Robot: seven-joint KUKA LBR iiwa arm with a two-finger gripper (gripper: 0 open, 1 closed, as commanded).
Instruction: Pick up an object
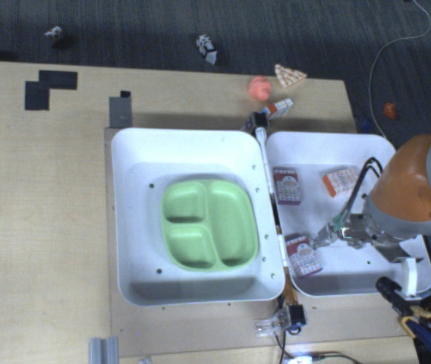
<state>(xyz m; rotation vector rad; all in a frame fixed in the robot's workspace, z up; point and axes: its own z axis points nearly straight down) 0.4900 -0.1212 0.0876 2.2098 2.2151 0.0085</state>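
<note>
The right bin (367, 146) holds three small packets: a dark red one (287, 186) at its left side, an orange-and-white one (341, 180) further right, and a red-and-white one (303, 255) near the front left corner. My gripper (325, 236) reaches in from the right and hangs low just to the right of the front packet. Its thin fingers point left toward that packet. I see nothing between them.
The left bin (128, 203) holds a green divided tray (208, 222). On the bench behind the bins lie a pink ball (259, 88), a wedge-shaped toy (290, 75) and a small tube (278, 109). Cables and clips sit at the front edge.
</note>
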